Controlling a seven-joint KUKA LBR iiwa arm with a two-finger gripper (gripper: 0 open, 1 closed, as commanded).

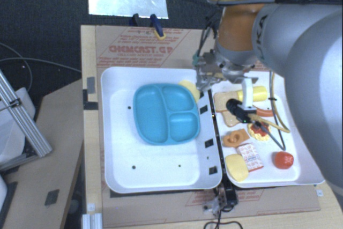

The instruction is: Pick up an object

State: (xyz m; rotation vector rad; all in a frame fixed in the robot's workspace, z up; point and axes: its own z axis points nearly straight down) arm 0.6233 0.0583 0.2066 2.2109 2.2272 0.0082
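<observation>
Grey arm in from the right, orange-banded wrist bent downward, tool low at its tip.

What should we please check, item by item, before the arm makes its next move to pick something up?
1. Claw placement: at the divider between the bins, above a pale yellow item. Ok.
2. Claw holding anything: cannot tell.
3. Targets available: right bin holds a tomato, a yellow block and other pieces. Ok.
4. Blue tray lies flat in the left bin. Ok.
5. Clutter: the right bin's pieces are crowded. Not ok.
</observation>
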